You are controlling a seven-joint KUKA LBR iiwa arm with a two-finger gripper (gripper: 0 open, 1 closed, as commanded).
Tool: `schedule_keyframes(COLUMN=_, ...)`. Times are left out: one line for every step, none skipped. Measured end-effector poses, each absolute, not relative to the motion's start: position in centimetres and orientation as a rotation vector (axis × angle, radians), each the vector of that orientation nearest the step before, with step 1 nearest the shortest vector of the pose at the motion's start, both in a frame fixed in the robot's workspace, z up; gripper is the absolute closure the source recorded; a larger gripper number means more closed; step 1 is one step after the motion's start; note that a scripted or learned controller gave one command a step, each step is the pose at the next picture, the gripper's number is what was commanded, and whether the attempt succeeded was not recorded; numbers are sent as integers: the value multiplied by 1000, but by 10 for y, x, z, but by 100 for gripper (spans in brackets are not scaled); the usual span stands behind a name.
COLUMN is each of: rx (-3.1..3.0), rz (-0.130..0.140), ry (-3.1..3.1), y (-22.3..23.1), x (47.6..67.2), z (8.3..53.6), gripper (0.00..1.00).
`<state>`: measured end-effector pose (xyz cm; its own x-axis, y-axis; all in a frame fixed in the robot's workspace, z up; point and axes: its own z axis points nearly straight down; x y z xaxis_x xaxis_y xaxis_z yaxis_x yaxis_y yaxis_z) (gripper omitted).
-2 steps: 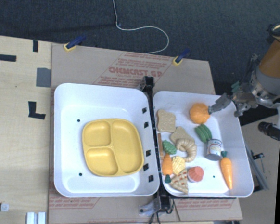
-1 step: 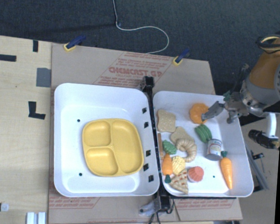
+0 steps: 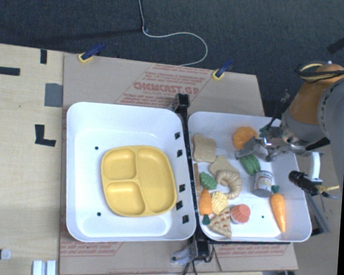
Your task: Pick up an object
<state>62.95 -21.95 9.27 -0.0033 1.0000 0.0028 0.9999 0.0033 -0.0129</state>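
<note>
- We see the metal pincer [image 3: 259,148] at three o'clock, low over the round orange toy fruit [image 3: 243,135] and green toy vegetable [image 3: 250,164].
- We cannot tell its grip.

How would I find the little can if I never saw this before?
Look in the right white bin, the one full of toy food. Near its right side, just left of the long orange carrot, stands the can. It is the only silvery, round, metal-looking thing; its neighbours are soft-coloured play foods.
</note>
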Motion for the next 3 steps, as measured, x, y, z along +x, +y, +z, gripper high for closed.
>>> schedule_keyframes(rx=-2216, rz=6, ry=-2224, y=-218, x=630, z=82, gripper=0)
schedule_keyframes(rx=-2214, rz=9, ry=-2225, y=-218, x=630, z=90, gripper=100)
schedule_keyframes(rx=-2217, rz=0, ry=-2223, y=-208, x=635, z=143, gripper=100)
